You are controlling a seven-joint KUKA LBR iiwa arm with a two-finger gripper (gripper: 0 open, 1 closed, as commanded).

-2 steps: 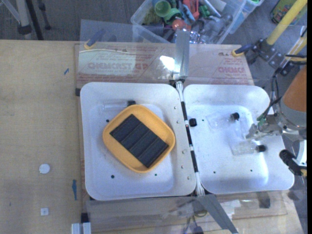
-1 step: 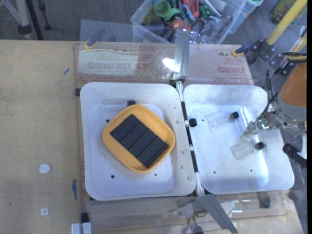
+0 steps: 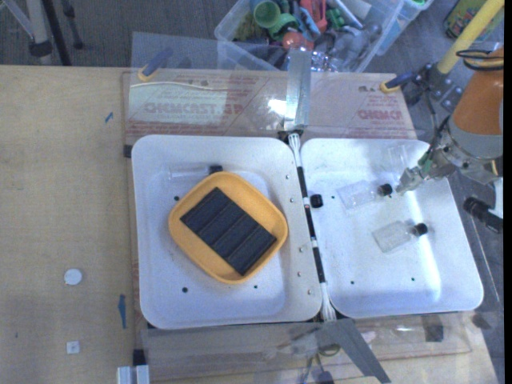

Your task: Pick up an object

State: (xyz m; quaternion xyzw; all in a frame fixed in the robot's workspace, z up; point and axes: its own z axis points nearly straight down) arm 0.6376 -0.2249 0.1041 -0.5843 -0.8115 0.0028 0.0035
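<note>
hovering over the upper right part of the right bin (image 3: 448, 290), the claw (image 3: 412, 178) is pointing down and left; whether it is released or clenched i cannot tell, and nothing is showing in its grip. a clear vial with a black cap (image 3: 362, 193) is lying just left of the claw, its long axis running left-right, cap end toward the claw. a second clear vial (image 3: 398, 235) is lying below it, farther off. the nearer vial is looking like the likelier target, calling for a short move left and down.
</note>
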